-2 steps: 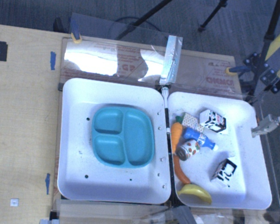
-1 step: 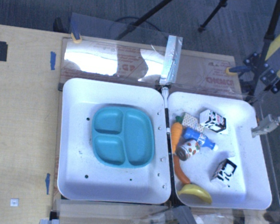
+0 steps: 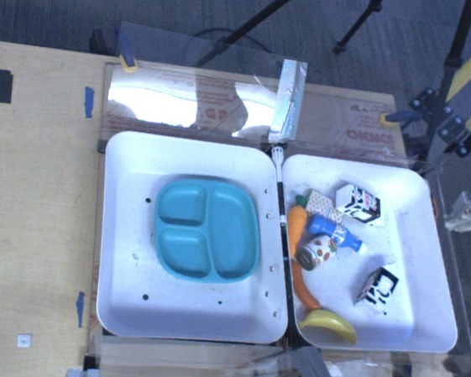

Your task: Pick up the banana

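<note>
Because near comes first, banana (image 3: 330, 323): it lies flat on its side in the near-left corner of the right bin (image 3: 439, 274), just beside the near wall. Likely it slid down to where floor meets rim.
Approach, as I judge it: the near wall crowds one side of the fruit, so I would come straight down and close across its narrow width, not along its curve.
Orange piece (image 3: 305, 289): a long, carrot-like thing running along the divider side, its near tip touching or almost touching the banana's left end. That is the neighbour I could nudge.
Black-and-white carton (image 3: 379, 286): tilted on the bin floor, to the right of the banana and apart from it. No obstacle.
Small round tub (image 3: 317, 252) and blue bottle (image 3: 338, 233): bunched against the orange piece mid-bin, as though tipped in together.
Second carton (image 3: 358, 203) and patterned box (image 3: 323, 204): farthest in the bin, well apart from the fruit.
Left bin (image 3: 123, 213): holds a teal divided plate (image 3: 208, 227), flat and centred, with nothing in its compartments.
Claw: how wide it stands, and whether it has hold of anything, I cannot tell.
Progress, judged: the pick is not yet made.
</note>
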`<state>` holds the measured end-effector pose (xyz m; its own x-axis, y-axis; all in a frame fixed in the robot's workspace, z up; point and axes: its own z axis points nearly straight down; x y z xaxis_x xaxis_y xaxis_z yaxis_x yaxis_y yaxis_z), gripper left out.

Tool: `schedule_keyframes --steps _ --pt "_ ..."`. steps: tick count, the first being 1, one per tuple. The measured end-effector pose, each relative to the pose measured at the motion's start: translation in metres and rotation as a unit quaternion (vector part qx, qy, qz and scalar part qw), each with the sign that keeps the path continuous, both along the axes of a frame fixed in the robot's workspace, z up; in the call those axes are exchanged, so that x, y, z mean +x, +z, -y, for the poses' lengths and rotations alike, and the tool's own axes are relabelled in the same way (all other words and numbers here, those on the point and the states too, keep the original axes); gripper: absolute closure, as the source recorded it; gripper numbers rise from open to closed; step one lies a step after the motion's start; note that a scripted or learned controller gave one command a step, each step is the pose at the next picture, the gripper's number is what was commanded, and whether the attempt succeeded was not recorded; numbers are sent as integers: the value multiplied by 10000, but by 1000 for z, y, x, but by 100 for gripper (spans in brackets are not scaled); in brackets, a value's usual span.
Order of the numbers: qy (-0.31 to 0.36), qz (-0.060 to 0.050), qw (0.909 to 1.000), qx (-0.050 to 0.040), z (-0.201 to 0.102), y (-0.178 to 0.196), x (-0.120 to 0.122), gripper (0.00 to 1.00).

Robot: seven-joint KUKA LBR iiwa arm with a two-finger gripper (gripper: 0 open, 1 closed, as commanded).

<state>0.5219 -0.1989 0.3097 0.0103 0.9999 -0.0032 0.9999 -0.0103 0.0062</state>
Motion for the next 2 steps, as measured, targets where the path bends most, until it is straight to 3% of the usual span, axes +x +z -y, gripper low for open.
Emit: schedule_keyframes --steps 1,2 --pt "302 -29 9995 16 0 -172 -10 100" --pt "300 -28 9995 15 0 -172 -10 0"
